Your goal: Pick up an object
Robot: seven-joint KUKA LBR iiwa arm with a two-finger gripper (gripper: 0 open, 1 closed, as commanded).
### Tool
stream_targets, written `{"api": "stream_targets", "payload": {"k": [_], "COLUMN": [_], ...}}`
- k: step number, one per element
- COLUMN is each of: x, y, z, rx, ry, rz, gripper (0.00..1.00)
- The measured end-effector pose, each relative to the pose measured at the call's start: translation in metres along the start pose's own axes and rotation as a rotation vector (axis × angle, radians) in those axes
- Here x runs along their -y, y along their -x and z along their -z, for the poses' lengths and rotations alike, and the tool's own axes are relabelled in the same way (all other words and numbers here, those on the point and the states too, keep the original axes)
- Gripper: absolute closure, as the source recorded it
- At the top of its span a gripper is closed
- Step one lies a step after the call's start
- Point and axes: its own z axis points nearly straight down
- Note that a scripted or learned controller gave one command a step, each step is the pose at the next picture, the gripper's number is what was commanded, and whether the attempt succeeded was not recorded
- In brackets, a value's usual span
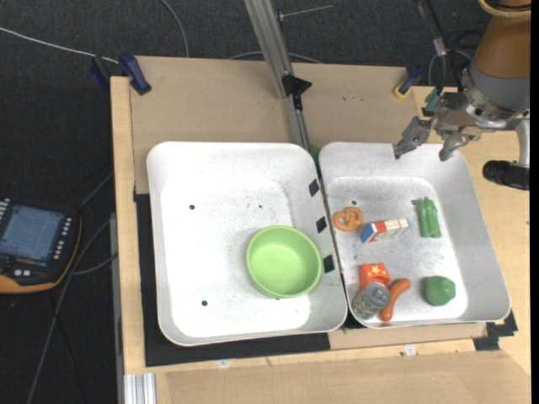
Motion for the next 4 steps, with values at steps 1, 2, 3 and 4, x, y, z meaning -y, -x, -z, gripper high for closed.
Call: {"api": "stream_targets", "payload": {"k": [1, 2, 3, 4], "x": [-0.002, -0.008, -0.01, -0.001], "y": [-0.01, -0.006, -0.006, -0.003], "z": [-0.049, -0.096, -0.083, -0.025], "rx": [0.0, 0.0, 0.0, 0.001], "ry": [-0.001, -0.001, 0.004, 0.008], "rz": [0.001, 0.0, 0.0, 0.0], "gripper": [0.0, 0.0, 1.0, 1.0]}}
